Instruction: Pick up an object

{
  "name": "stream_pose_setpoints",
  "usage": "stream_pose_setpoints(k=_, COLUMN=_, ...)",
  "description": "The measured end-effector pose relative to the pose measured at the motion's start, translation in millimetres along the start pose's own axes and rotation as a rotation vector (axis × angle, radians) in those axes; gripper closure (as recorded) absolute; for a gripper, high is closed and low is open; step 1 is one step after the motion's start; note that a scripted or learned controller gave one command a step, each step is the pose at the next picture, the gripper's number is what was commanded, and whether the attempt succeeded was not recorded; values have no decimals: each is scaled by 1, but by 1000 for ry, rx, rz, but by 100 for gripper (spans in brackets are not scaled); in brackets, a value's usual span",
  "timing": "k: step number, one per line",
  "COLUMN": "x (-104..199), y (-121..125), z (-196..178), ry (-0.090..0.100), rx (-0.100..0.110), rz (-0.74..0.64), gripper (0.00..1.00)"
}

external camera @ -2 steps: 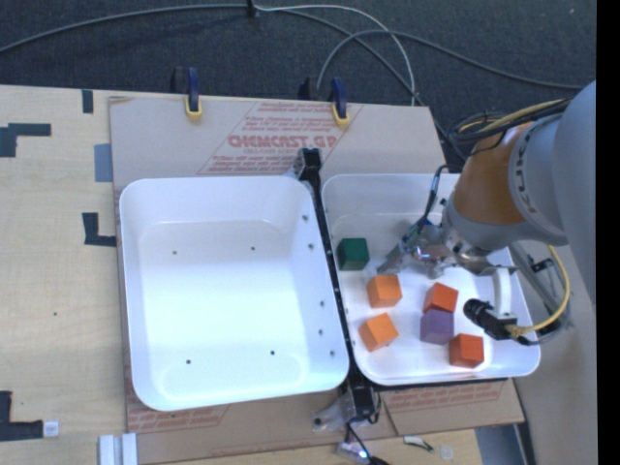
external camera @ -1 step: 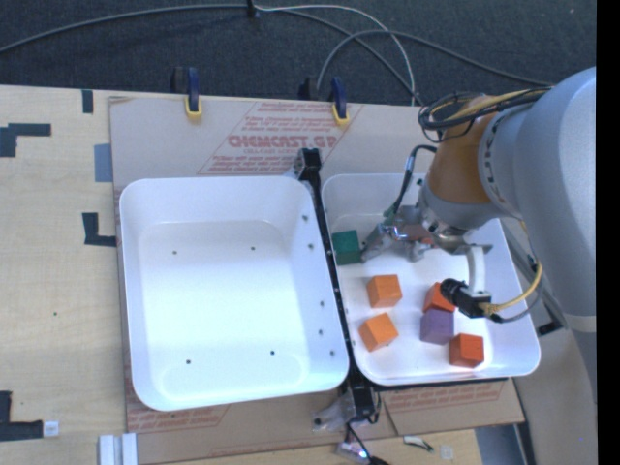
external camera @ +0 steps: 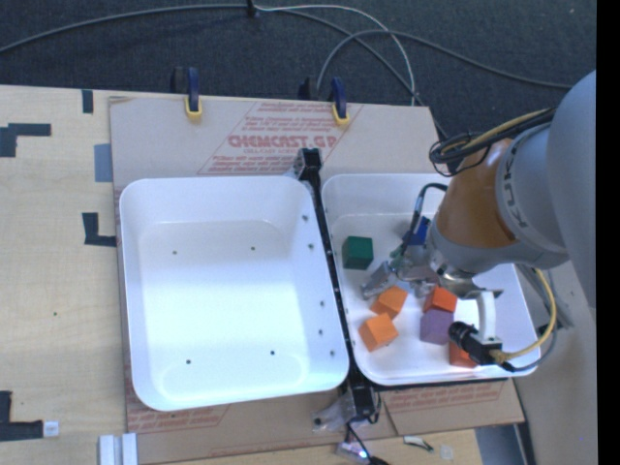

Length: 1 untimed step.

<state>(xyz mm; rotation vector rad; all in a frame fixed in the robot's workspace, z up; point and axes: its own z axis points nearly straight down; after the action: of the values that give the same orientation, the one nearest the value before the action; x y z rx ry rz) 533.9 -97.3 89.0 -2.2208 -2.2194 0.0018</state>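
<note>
Camera view: nearest us, low in the right bin (external camera: 334, 260), we note two orange blocks (external camera: 379, 331) and (external camera: 391, 301), a purple block (external camera: 435, 327) and another orange block (external camera: 441, 300). Farther up, the gripper (external camera: 380, 281) hangs over them beside a green cube (external camera: 357, 252); whether it is released or clenched, we cannot tell.

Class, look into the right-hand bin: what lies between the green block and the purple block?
In the camera view, an orange block lies between the green block and the purple block, with the gripper just above it.
</note>
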Motion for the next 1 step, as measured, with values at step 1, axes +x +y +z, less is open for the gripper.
stream_pose_setpoints(k=1, x=10, y=-23, z=0, ry=0, rx=-2, rz=-1, gripper=0)
